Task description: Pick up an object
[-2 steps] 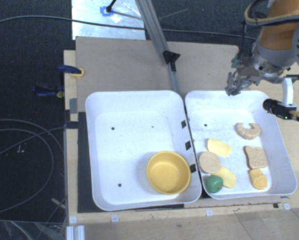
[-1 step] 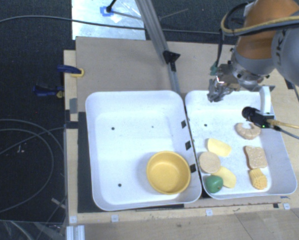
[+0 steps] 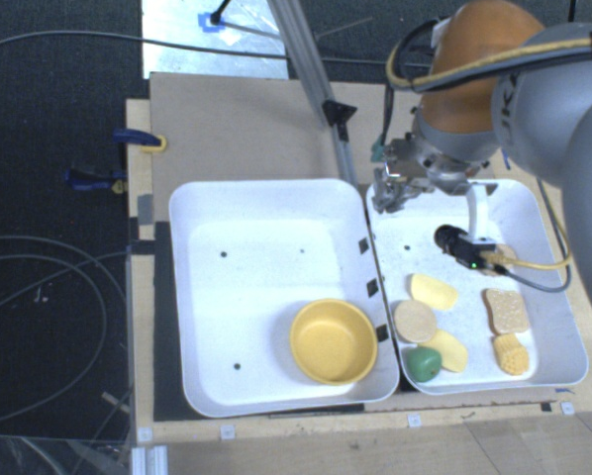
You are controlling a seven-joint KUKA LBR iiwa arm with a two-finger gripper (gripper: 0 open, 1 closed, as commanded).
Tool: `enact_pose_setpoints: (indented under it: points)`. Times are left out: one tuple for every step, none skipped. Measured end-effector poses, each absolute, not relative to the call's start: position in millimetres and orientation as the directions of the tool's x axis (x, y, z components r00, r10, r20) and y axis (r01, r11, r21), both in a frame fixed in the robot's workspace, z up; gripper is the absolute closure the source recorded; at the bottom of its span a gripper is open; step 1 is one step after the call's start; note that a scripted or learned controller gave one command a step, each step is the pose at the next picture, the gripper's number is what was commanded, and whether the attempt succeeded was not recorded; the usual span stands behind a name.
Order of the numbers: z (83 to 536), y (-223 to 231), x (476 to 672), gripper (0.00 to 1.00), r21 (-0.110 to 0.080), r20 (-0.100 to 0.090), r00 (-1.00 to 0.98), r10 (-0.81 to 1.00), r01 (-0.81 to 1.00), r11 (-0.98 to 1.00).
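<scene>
- My gripper (image 3: 388, 198) hangs at the right bin's (image 3: 553, 228) upper left corner; whether it is spread, I cannot tell.
- Yellow bowl (image 3: 333, 340) sits lower right in the left bin (image 3: 227, 216).

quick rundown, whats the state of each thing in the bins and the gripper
yellow bowl: upright in left bin
round cracker: flat in right bin
green piece: by right bin's front wall
bread slice: flat
waffle piece: flat
gripper: above right bin's back-left corner, holds nothing visible
</scene>
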State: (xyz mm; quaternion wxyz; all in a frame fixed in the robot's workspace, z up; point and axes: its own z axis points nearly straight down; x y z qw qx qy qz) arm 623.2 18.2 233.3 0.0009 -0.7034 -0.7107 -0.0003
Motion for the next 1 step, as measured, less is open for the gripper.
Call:
enact_pose_setpoints:
  points:
    - [242.8, 74.3, 610.1, 1.0, 0.001, 0.002, -0.01, 1.0, 1.0, 0.01]
